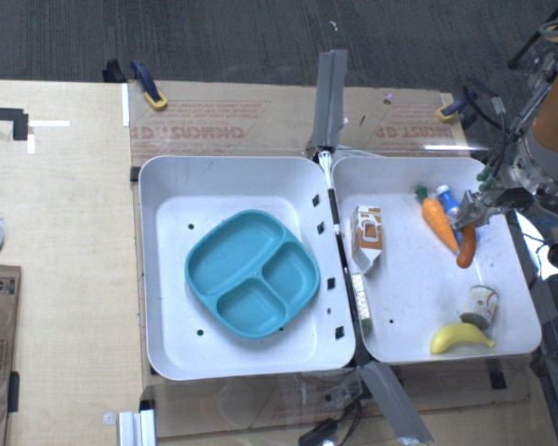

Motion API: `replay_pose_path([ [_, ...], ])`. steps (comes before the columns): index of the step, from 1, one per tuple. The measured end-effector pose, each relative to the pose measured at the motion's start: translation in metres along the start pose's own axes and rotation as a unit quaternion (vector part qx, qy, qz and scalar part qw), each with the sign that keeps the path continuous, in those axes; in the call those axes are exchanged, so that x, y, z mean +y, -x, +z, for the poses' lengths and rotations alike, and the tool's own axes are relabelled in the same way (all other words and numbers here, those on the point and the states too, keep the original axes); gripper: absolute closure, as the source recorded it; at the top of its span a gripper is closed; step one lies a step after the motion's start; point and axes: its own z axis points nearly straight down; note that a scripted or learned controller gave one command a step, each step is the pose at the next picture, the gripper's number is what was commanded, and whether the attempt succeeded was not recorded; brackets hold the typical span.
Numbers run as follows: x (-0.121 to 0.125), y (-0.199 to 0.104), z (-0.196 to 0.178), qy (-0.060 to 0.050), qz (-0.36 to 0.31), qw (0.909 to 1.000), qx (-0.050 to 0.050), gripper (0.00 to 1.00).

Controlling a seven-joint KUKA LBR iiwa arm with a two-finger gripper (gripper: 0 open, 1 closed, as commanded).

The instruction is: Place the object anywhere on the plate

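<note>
Reaching for the carrot (439, 223) in the right bin (418, 333); gripper (472, 210) beside it, grip state unclear. Next: secure grasp, carry to plate (251, 273).

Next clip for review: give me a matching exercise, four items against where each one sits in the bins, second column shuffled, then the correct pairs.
Column one:
1. plate
2. carrot
3. banana
4. carton

Column two:
A. right bin, near front corner, beside a small can
B. right bin, close to the divider between the bins
C. left bin, middle
D. right bin, far side, by the gripper

Pairs: 1-C, 2-D, 3-A, 4-B
</note>
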Motion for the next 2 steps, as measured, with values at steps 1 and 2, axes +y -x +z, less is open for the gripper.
replay_pose_path([
  [1, 0.040, -0.062, 0.034, -0.001, 0.045, 0.9990, 0.001, 1.00],
  [2, 0.052, -0.150, 0.051, -0.001, 0.062, 0.9981, 0.001, 1.00],
])
